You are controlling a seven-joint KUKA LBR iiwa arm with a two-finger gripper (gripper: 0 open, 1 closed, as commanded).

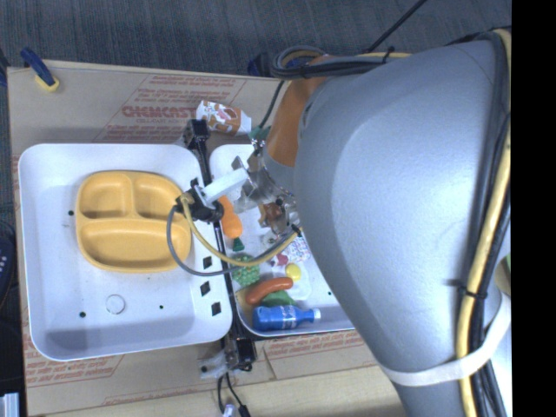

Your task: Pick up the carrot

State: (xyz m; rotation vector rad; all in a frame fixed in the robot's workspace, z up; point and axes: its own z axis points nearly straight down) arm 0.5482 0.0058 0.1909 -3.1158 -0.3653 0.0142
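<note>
**Carrot in the right bin, gripper close above it**

Carrot (231,222) lies in the right bin (222,158), close to that bin's left wall and near the divider between the two bins; we read it as an orange, tapered piece, pointing roughly up and down the view. Gripper (271,208) sits just to the carrot's right, over the same bin; whether it touches the carrot we cannot tell; we also cannot tell whether the jaws are apart or together, since the wrist and the cabling hide them. We see nothing clearly held between them.

Arm (408,207) comes in from the right, grey and very large in the view, covering most of the right bin; its orange band (285,133) shows just above the wrist; a yellowish cable loop (187,241) hangs from the tool across the divider and over the left bin's edge.

Below the carrot in the right bin we note a red sausage-like toy (268,288), a green piece (276,300) just beneath it, and a blue bottle (280,318) lying on its side, nearest the lower wall.

Left bin (52,259) holds a yellow divided tray (126,220) in its upper half; both bins rest on brown cardboard (130,102).
</note>
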